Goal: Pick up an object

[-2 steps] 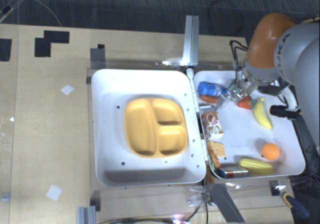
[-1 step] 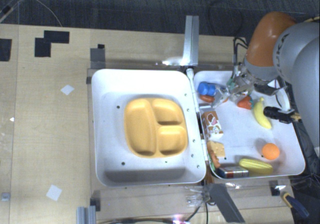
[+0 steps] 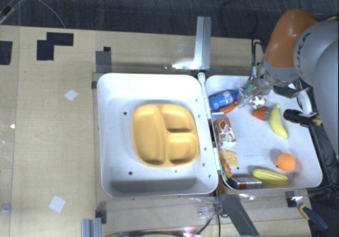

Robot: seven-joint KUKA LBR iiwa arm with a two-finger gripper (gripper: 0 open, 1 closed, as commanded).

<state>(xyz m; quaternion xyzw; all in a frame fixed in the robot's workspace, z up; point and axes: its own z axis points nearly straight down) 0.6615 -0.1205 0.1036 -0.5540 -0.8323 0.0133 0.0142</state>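
My hand (image 3: 258,92) hovers at the right bin's (image 3: 312,178) twelve o'clock; grip state unclear. I should centre over the blue bottle (image 3: 223,98) before descending.

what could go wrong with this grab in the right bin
The gripper is down in a tight cluster: blue bottle, a small red-and-white item and a banana sit close together, so it may nudge neighbours or pinch two things. The bin's back wall is near, leaving little room.
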